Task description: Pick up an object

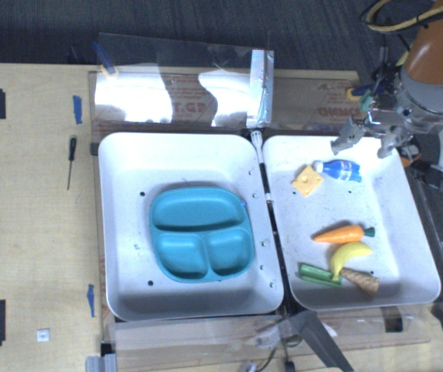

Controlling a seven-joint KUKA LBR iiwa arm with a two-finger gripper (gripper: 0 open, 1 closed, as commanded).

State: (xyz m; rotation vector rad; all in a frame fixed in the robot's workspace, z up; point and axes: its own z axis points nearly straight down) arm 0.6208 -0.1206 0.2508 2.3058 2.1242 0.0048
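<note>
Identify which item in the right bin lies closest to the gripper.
The small blue-and-white bottle, lying just below the gripper; the others sit farther off.

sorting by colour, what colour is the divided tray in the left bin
Teal blue divided tray, seen in the camera view.
</note>
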